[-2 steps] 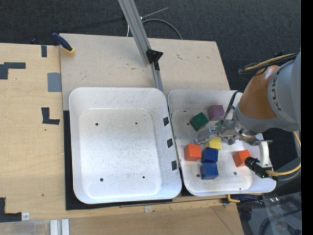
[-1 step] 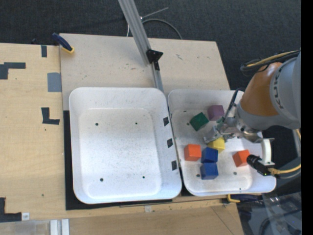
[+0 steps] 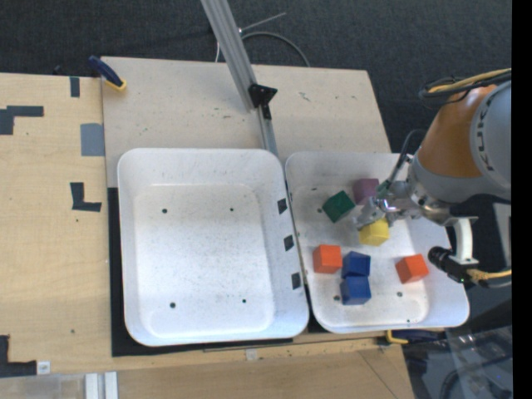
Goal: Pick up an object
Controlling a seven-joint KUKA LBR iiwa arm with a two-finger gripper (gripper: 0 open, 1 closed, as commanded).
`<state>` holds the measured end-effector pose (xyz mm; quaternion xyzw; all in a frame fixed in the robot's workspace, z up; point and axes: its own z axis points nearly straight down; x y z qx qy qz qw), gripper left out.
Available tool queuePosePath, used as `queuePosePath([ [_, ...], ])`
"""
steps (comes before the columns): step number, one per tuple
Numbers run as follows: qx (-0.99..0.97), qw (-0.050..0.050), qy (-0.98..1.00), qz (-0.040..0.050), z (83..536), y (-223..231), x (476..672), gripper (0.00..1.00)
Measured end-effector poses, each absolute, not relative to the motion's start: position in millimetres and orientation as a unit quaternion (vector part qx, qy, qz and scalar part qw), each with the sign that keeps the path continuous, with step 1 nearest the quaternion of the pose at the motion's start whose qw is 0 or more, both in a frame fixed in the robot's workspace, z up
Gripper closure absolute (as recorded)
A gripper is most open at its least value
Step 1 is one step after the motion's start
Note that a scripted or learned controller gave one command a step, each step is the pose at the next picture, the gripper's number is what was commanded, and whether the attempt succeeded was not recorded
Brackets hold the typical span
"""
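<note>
Arm in over the right bin, gripper (image 3: 376,209) down among the blocks.

The gripper sits at centre right of the frame, right above the yellow block (image 3: 375,233), touching or nearly so; I can't tell whether the fingers are spread or pinching anything. Crowding it: the purple block (image 3: 365,189) just up-left, and the green block (image 3: 337,206) to the left. Lower down in the right bin (image 3: 440,310), an orange block (image 3: 327,258) sits beside two blue blocks, one (image 3: 356,264) just above the other (image 3: 355,289), and a second orange block (image 3: 411,268) lies off to the right, near the arm's black cabling. The left bin (image 3: 133,169) fills the middle of the frame on the desk (image 3: 50,165). A metal pole (image 3: 229,36) slants down from the top to the gap between the bins.
</note>
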<state>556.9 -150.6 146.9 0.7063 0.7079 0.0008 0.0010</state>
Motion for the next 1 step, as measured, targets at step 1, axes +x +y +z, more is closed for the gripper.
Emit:
queuePosePath([
  [1,0.706,0.002,0.708,0.0011,203.3,-140.1,558.4,1.0],
])
